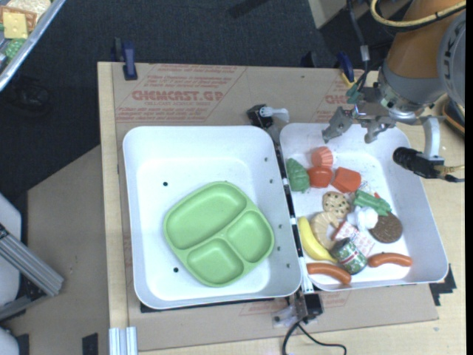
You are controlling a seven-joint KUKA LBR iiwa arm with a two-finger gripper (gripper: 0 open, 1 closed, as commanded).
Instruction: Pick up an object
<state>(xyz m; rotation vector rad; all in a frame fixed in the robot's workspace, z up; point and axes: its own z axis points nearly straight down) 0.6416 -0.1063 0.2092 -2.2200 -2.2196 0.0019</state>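
My gripper [356, 129] hangs over the far end of the right bin [425, 198], its fingers spread open with nothing between them. Just below it lie an orange-red toy piece [321, 156], two more red pieces [320, 177] [347, 179] and a green pepper [297, 174]. Nearer the front of the bin are a chip cookie [335, 202], a banana [311, 240], a small can [349, 256], a brown cookie [386, 229] and two sausages [329, 274] [389, 259].
The left bin [148, 168] holds a green divided plate [218, 231]. A small black and white fitting [262, 114] sits at the far end between the bins. Blue clamps [129, 58] [345, 69] stand on the bench's back edge. A tray of toy food [22, 9] is far left.
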